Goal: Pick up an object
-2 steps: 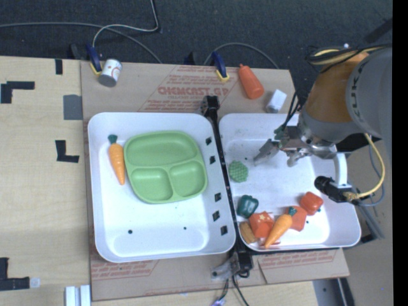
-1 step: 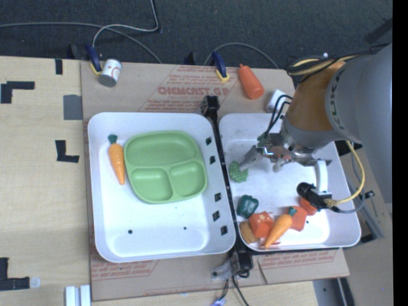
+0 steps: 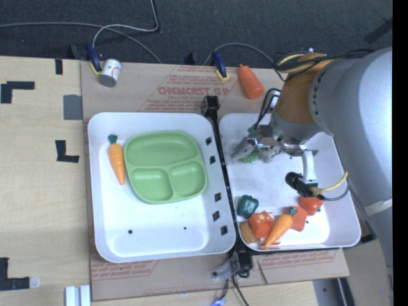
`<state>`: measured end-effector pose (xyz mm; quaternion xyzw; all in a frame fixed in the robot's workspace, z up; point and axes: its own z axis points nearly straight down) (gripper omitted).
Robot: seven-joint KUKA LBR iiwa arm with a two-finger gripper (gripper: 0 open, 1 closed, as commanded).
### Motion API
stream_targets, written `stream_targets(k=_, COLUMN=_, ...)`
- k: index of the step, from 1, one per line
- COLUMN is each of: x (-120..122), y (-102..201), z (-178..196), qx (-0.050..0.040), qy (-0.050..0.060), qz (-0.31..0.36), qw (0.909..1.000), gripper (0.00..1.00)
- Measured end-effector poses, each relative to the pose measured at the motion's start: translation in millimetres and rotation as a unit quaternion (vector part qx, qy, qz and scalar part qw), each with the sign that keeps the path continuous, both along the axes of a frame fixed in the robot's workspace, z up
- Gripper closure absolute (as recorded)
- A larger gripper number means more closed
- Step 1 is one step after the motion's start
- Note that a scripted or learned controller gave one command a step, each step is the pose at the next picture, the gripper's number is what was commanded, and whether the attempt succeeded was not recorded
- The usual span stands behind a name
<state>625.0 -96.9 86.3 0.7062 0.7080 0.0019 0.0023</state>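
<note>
Jaws' state we cannot tell; they sit low at 12 o'clock in the right bin (image 3: 338,231). Bare floor lies mid-bin, toys (image 3: 277,222) crowd 6 o'clock.

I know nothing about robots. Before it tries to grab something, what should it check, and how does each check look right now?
1. Objects within reach: ok. A toy carrot and green pepper lie in the right bin.
2. Gripper over that bin: ok.
3. Fingers open: cannot tell.
4. Gripper empty: cannot tell.
5. Target lying apart: not ok; the carrot touches neighbouring red pieces.
6. Cable clear of the toys: cannot tell.
</note>
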Motion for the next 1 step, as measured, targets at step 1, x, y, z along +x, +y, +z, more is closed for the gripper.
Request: stream_targets(k=1, x=42.9, y=-6.9, z=-0.9, qx=-0.0001, qy=0.002, qz=0.0, qw=1.0, gripper=0.0)
